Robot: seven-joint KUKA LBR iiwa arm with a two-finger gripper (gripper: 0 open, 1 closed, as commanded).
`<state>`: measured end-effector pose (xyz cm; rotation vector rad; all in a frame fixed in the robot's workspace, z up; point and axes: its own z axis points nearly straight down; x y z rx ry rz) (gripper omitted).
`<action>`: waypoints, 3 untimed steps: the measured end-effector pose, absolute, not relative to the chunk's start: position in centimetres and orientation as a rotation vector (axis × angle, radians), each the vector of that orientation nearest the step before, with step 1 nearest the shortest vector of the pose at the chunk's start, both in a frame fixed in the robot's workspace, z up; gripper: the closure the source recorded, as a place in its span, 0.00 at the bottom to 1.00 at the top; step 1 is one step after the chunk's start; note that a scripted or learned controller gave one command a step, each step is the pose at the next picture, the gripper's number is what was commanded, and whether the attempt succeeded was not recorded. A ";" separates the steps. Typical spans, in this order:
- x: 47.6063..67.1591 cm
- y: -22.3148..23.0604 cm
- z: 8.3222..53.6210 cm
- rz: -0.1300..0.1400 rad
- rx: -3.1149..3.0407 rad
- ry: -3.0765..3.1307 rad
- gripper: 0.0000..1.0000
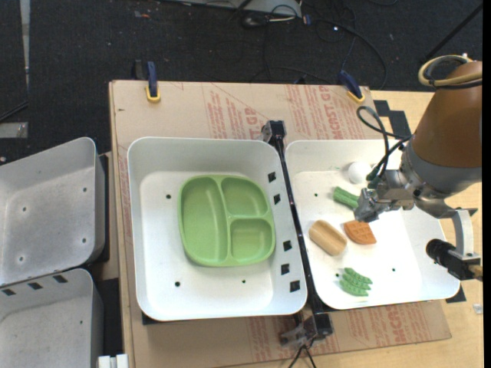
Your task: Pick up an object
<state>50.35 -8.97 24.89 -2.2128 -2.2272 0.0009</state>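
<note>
Green divided plate [227,220] sits alone in the left bin [146,175]. Over in the right bin [399,271], bread roll [327,237] and orange piece [360,232] lie together, likely targets since the claw [368,208] hovers just above them; can't tell how it's set.

1. The two shallow white plastic bins [153,167] look smooth and matt.
2. The light green divided plastic plate [227,221] has a smooth, faintly glossy face.
3. The brown cardboard-like surface [215,106], printed with red lettering, is dull and papery.
4. The tan bread-roll-shaped toy [327,238] looks matt; at its 3 o'clock the orange wedge-shaped toy [360,232] looks smooth.
5. The arm's orange band [454,113] is glossy.
6. The grey metal claw [367,208] looks dull.
</note>
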 end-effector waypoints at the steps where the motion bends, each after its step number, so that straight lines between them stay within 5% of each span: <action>1: 49.3 -3.7 24.0 0.001 -2.213 -2.227 1.00; 3: 49.5 7.0 22.9 0.003 -2.215 -2.226 1.00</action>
